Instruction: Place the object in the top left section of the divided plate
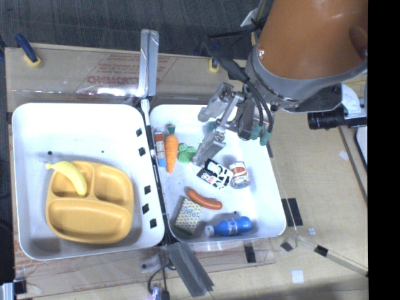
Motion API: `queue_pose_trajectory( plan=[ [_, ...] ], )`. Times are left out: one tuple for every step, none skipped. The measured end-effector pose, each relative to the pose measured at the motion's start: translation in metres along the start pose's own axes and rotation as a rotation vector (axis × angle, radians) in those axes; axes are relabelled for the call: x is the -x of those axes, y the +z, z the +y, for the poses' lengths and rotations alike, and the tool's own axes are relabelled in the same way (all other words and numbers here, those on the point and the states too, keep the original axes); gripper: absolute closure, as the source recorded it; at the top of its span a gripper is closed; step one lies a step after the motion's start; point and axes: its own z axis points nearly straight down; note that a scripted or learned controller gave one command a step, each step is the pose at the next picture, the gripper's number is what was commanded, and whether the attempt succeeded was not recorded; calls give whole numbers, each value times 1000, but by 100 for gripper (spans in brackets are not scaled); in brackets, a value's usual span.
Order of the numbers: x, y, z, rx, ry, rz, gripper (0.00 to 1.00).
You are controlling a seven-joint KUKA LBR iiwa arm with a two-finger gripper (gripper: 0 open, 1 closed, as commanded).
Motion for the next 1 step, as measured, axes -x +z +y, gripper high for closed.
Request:
queue_pose_trajectory(
  plan=[
    [-1,124,19,0,-434,3,0]
  ],
)
